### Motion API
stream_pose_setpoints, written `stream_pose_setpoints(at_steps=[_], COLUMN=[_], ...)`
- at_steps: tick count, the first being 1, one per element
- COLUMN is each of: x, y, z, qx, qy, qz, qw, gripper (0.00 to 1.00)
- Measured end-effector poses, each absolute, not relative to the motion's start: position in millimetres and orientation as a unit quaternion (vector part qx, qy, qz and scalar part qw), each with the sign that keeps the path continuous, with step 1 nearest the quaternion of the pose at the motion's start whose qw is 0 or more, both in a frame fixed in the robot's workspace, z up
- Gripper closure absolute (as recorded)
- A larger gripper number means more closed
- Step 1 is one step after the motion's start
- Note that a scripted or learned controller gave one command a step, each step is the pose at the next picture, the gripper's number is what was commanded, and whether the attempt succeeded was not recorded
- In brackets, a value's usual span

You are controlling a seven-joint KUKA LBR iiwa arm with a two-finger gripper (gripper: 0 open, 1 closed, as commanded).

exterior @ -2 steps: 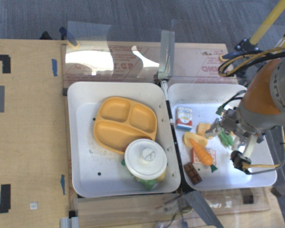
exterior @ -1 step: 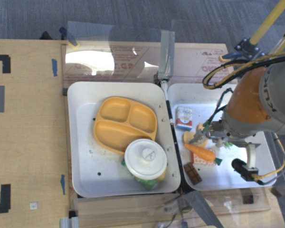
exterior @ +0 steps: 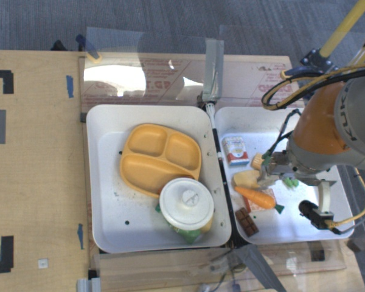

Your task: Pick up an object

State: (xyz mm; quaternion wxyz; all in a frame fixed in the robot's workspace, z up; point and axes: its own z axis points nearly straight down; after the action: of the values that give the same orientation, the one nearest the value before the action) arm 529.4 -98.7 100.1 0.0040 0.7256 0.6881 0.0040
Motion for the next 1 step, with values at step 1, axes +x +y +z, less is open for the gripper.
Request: stream_pose_setpoints(at_steps=[1], x=[529.0], y=[-98.8], z=[99.5], qx=[0.726], qy=[0.688], qz=[0.0036], qw=[0.003], gripper=[0.00])
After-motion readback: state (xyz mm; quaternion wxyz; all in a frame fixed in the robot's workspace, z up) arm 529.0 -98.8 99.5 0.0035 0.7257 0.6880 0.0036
